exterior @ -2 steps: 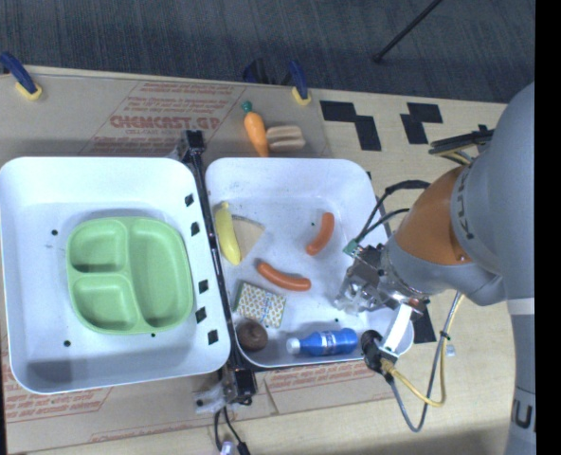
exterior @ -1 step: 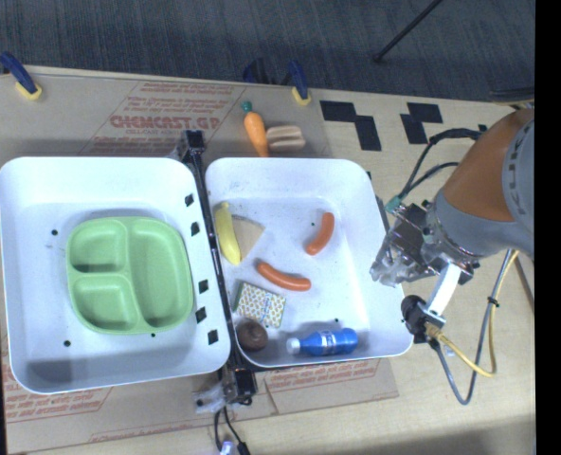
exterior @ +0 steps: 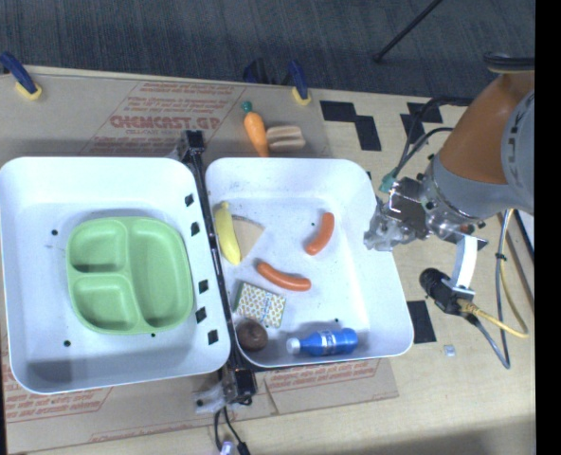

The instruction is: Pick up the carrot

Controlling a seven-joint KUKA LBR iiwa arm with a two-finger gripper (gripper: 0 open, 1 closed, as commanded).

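The carrot is orange with a small green top. It lies on the cardboard behind the right bin's back rim, outside both bins, beside a brown-and-cream bun. My gripper hangs over the right bin's right rim, far to the right of the carrot and nearer the camera, with nothing seen in it.
The right bin holds a banana, two sausages, a blue bottle, a patterned packet and a brown ball. A green divided plate lies in the left bin. Cables trail at the right.
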